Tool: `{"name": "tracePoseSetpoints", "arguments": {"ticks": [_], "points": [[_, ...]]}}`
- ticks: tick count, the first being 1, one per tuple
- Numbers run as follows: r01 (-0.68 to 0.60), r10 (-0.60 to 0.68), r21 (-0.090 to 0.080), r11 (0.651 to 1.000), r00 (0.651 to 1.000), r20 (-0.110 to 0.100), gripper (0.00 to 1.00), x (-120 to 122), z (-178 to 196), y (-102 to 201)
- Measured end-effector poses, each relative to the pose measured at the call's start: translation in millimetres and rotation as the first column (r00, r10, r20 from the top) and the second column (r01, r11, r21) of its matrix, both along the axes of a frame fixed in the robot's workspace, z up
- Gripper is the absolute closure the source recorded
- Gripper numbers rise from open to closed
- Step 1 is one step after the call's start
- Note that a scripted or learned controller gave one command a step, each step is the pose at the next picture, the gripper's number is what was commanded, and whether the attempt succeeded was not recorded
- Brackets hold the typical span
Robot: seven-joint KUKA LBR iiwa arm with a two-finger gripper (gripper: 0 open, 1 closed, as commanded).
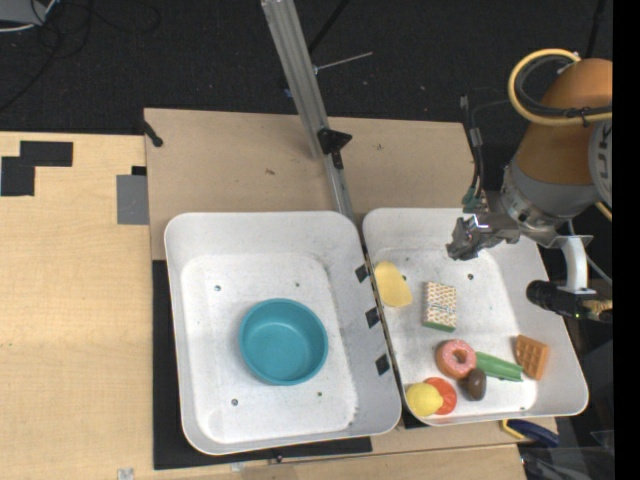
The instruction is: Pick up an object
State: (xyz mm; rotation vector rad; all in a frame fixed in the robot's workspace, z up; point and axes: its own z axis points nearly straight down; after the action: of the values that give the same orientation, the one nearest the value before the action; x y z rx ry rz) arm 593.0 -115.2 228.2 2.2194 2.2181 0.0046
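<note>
My gripper [463, 245] hangs over the far part of the right bin [420, 230], above bare white floor. Nothing shows between its fingers. Toy foods lie in that bin nearer the camera: a yellow piece [391, 285] by the left wall, a checkered cracker block [439, 305], a pink donut [456, 358], a green stick [499, 367], an orange waffle [531, 356], a dark brown piece [474, 384], and a red and yellow fruit [432, 397] at the front. The gripper stands apart from all of them, behind and right of the cracker block.
The left bin [200, 243] holds a teal bowl [284, 341]. A slanted metal rail [305, 83] runs from the top down to the divider between the bins. The arm's orange band [563, 118] sits at the right edge.
</note>
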Motion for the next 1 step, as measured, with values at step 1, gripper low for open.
{"name": "tracePoseSetpoints", "arguments": {"ticks": [1], "points": [[0.000,0.000,0.001,1.000,1.000,-0.004,1.00,0.1,17.8,-0.6]]}}
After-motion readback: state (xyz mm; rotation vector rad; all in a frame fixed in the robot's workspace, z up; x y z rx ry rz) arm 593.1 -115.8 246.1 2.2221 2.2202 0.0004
